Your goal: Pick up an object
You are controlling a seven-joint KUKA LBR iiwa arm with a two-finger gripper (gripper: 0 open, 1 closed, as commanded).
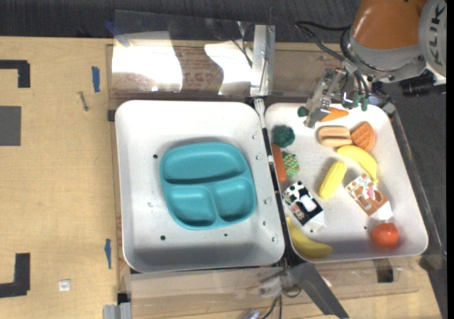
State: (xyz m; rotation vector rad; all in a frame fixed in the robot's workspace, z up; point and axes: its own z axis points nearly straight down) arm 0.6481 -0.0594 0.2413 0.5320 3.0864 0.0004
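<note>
My gripper (320, 103) hangs over the far left corner of the right bin (411, 204), below the grey and orange arm (397, 13). A small orange piece (335, 113) lies just under and beside it; I cannot tell whether they touch. Close in front lie a hot dog bun (332, 135) and an orange ridged food piece (362, 135). Further forward are a banana (359, 160), a yellow corn cob (332, 178), a small carton (367, 194) and a red tomato (386, 234).
Along the right bin's left wall are a green broccoli (284, 135), a carrot (279, 166), a black-and-white box (303, 203) and a second banana (309, 244). The left bin (135, 169) holds a teal divided plate (208, 184).
</note>
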